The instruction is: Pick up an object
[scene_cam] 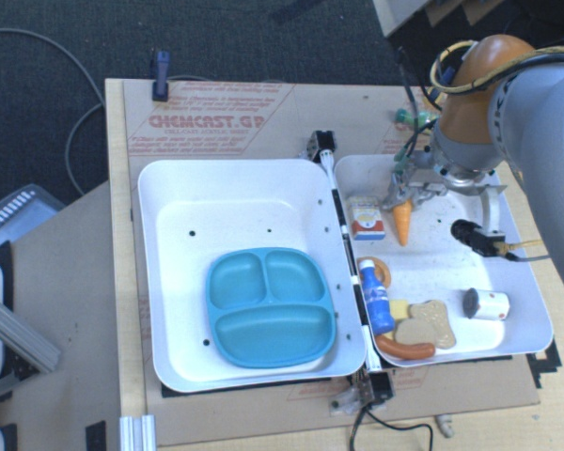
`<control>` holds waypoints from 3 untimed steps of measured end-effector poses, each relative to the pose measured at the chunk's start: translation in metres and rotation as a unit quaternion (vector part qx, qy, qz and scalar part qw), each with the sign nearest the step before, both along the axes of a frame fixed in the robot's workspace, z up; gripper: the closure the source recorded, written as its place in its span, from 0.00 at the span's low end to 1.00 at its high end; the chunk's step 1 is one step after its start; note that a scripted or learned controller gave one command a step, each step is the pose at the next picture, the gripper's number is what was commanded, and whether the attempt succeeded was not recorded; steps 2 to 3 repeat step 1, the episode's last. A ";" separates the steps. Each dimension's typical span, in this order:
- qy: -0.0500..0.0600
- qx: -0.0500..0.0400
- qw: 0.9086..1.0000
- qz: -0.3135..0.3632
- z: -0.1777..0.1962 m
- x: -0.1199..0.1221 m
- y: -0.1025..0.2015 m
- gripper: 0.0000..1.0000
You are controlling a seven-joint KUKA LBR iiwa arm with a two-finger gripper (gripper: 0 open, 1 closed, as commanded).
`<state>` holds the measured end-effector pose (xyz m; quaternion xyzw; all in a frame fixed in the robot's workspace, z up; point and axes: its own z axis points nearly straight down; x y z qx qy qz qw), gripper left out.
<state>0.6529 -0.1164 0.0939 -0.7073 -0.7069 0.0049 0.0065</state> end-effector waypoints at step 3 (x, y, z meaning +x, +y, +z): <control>-0.008 -0.001 1.000 0.001 0.091 -0.046 0.075 1.00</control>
